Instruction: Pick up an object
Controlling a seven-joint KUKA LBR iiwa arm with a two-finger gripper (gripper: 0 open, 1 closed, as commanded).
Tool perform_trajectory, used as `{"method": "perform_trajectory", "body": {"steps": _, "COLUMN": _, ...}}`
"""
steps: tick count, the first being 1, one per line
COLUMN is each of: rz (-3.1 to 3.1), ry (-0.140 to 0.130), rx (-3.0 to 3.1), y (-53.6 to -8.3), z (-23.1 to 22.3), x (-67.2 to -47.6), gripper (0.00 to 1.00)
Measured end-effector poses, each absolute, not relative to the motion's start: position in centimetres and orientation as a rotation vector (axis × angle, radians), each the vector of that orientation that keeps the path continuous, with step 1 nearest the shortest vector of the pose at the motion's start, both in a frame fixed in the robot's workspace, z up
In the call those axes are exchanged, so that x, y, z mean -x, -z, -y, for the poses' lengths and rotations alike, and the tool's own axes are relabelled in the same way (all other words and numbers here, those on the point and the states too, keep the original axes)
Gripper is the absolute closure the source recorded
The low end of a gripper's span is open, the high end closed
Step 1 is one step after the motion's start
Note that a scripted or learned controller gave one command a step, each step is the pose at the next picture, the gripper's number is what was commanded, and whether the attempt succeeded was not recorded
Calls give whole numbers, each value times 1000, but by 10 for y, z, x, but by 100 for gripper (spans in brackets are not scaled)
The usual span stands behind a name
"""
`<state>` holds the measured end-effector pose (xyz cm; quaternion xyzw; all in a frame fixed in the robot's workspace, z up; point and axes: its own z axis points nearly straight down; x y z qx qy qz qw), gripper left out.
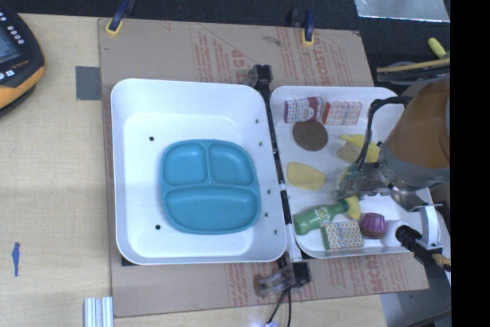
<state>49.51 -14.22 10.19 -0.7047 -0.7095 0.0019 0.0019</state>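
Bottle (318, 216) lies nearest our gripper (354, 184), whose grip we cannot tell; we should centre over its body before closing, avoiding the box (342, 235).

Plate (209, 185) in left bin (126, 165); bottle (315, 217) in right bin (285, 99).

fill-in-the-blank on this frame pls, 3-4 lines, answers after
1. The blue divided plate lies in the ____ bin.
2. The green bottle lies in the ____ bin.
3. The brown round disc lies just below the ____ cartons at that bin's top.
4. The plate has ____ compartments.

Missing words: left; right; red and white; three

The sides are those of the camera view.
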Motion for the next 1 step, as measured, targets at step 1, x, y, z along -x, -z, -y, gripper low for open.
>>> {"method": "perform_trajectory", "body": {"steps": 1, "rz": 2239, "ry": 10, "rx": 2213, "y": -167, "z": 96, "x": -585, "gripper": 100}}
